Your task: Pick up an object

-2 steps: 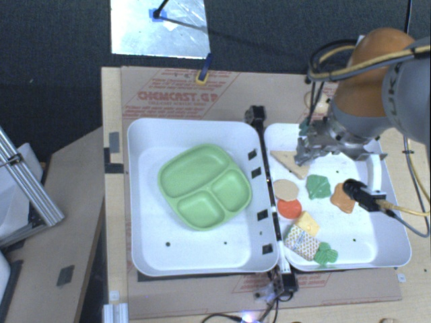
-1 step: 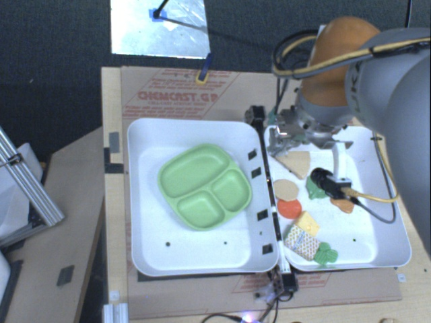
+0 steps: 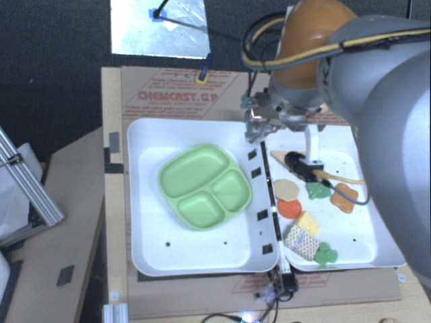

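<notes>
Just one green plate (image 3: 204, 186).

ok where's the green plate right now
In the camera view the green plate lies flat near the middle of the left-hand bin, across the divider from the red disc in the right-hand bin.

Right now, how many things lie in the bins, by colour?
Green: 3, plate, upper green piece, lower green piece
Red or orange: 2, red disc, orange piece
Tan or yellow: 4, tan disc, yellow wedge, patterned block, pale wedge
Total: 9
</notes>
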Motion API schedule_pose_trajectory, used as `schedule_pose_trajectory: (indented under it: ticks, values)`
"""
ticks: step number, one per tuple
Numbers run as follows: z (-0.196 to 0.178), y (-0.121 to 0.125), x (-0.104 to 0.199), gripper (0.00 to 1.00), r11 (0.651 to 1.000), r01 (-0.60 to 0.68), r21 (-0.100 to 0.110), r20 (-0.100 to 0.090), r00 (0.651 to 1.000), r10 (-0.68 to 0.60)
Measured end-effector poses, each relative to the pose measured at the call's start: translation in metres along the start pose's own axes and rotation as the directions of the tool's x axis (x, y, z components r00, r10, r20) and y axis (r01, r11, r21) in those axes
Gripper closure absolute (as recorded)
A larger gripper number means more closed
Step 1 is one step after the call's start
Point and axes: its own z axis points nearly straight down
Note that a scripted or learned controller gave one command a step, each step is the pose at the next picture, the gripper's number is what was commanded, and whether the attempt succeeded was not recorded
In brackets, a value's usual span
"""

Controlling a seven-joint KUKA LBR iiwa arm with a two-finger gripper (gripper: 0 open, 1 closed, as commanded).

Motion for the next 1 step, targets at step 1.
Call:
schedule_pose_trajectory:
  ticks: [1]
  values:
    - [0.0013,0.0221,0.0392,1.0,1.0,0.0,0.0,0.001,1.0,0.0]
